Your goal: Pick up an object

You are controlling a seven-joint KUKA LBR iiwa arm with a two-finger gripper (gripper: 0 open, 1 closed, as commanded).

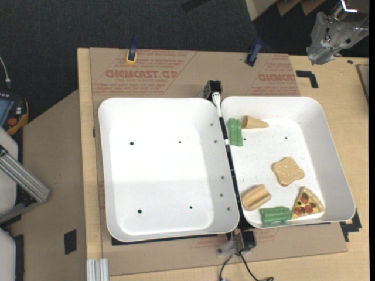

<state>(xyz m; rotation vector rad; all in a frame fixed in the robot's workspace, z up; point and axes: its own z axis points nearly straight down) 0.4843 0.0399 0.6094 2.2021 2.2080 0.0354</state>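
**Arm parked high, food toys waiting in the right bin**

The metal gripper hangs above the desk's far right corner, well apart from both bins; whether its jaws are spread or pressed together I cannot tell. Every candidate lies in the right shallow white bin: a green stick against the dividing wall, a tan cone-shaped piece, a toast-like slice, a tan bread roll, a green block and a pizza wedge. The slice, lying alone, looks easiest to grasp.

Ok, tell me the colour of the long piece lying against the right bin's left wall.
Green, the long piece, seen in the camera view.
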